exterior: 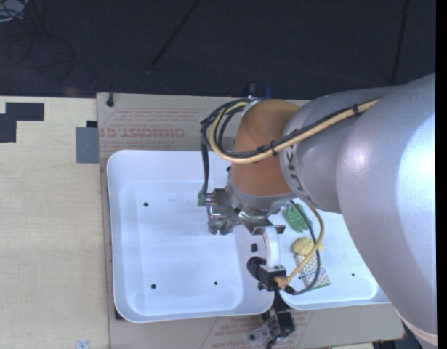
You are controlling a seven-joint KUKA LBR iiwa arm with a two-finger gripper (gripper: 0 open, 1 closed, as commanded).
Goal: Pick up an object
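My gripper hangs low over the right part of the left white bin, close to the ridge between the two bins. The arm's orange band and grey body cover it from above. In the right bin, a green object lies just right of the wrist. A yellow object sits below it, and a pale patterned piece lies nearer the front. I see nothing between the gripper and the bin floor under it.
The large grey arm covers most of the right bin. Both bins rest on a cardboard sheet with red print, and a pale wooden bench stretches to the left.
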